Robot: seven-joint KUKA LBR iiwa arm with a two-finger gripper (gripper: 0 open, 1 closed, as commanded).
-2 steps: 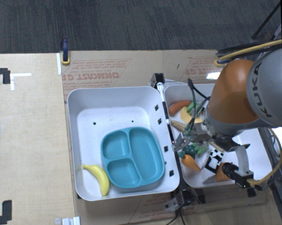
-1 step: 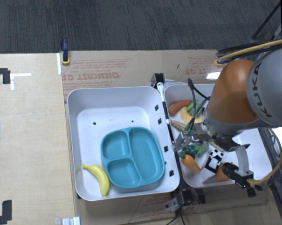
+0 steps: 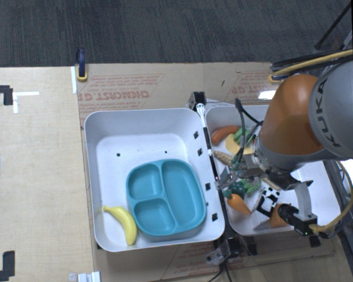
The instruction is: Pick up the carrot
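The grey arm with its orange band (image 3: 292, 118) hangs low over the right-hand shallow white bin (image 3: 318, 178), wrist bent down toward that bin's near-left corner. That is where the small orange carrot with its dark green top (image 3: 237, 202) lies, just inside the bin's left wall, green end pointing away from me. The two-finger gripper (image 3: 235, 179) sits right above it, metal parts crowding the spot, and from here I cannot tell how the fingers stand (too much clutter and shadow). My guess is that the arm is lining up a descent on the carrot, not lifting it; nothing shows the carrot between the fingers.

Plenty of company in that bin: beyond the carrot, a reddish sausage-shaped toy (image 3: 224, 133), a pale yellow rounded piece (image 3: 235, 143) and something green, all bunched along the left wall. Tight quarters; the wall and those neighbours could spoil a clean close.

Left of the carrot's bin, the other white bin (image 3: 101, 146) holds a teal divided plate (image 3: 165, 196) and a yellow banana (image 3: 125, 223), well out of the way.
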